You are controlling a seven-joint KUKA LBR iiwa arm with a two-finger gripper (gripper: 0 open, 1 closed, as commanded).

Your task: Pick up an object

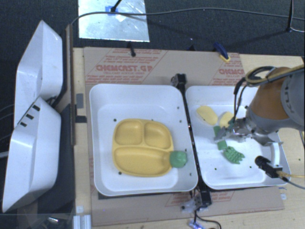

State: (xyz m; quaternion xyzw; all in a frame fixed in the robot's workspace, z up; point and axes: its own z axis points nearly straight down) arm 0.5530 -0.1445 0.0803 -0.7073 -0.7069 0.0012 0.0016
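Two shallow white bins sit side by side on the surface, on a cardboard sheet printed with red lettering.

The left bin contains a yellow divided tray with three compartments. A small green round object rests against the tray's lower right corner, touching its edge.

The right bin contains several small objects in its upper and middle area. A pale yellow oval piece lies near the bin's upper left. A second yellow piece lies just beside it to the right, partly covered by the arm. A green ridged object lies near the middle of the bin, with a small green block touching its upper left end. Another small green piece lies just above these, next to the gripper.

The arm enters from the right and sits low over the right bin. The gripper is positioned among the green and yellow pieces. Its opening cannot be determined from this view, and no object is visibly held.

A reflective metal plate lies on the dark floor above the cardboard. White housings stand to the left of the surface.
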